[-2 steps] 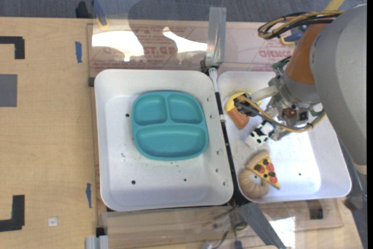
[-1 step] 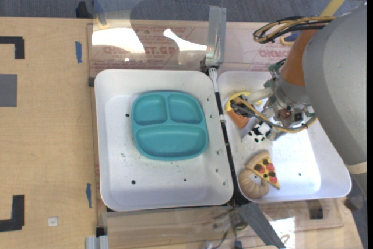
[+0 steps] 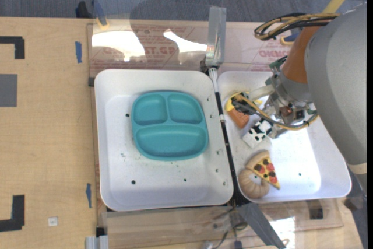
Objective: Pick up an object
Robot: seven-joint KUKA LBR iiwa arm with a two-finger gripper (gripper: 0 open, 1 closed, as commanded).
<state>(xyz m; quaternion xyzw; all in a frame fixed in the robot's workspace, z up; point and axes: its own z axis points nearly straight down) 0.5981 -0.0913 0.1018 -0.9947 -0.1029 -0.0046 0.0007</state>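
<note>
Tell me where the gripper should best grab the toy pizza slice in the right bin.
Probably across the pizza slice's narrow pointed half, coming straight down from above. It lies flat near the right bin's front edge, apart from the other toys, and its tan crust end looks wider and rounded, a harder span for two fingers.

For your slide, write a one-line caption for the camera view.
KUKA arm's gripper hovers among toys in the right bin; teal divided plate in the left bin.

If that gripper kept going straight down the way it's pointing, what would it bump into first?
Probably the black-and-white toy just below the gripper in the right bin, though depth is hard to judge from above.
</note>
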